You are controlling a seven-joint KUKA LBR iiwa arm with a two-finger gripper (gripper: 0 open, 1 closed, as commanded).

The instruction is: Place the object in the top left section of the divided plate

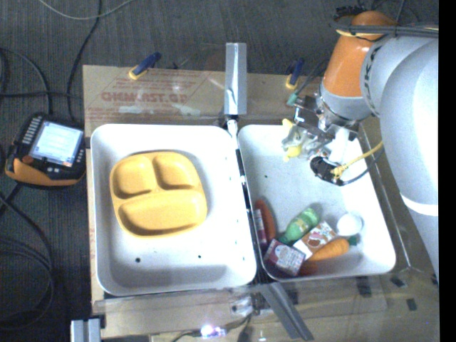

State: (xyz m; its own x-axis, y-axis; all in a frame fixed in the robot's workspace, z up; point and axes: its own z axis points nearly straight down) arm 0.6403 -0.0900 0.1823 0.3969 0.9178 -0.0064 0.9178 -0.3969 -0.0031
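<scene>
hand (308, 142): over right bin's (271, 152) far end, grip state unclear
objects: carrot (329, 250), green bottle (301, 224) lie toward the bin's near end
divided plate (159, 191): left bin (171, 271), well apart to hand's left

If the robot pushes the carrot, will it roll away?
Probably a little. The carrot looks round and tapered, so it would likely roll in a curve. It lies against the packet and other things, which may stop it. It looks like stiff plastic, so probably light.

Dark grey carpet (178, 20) crossed by cables (85, 9) surrounds the bench; a teach pendant (46, 152) lies left.
</scene>
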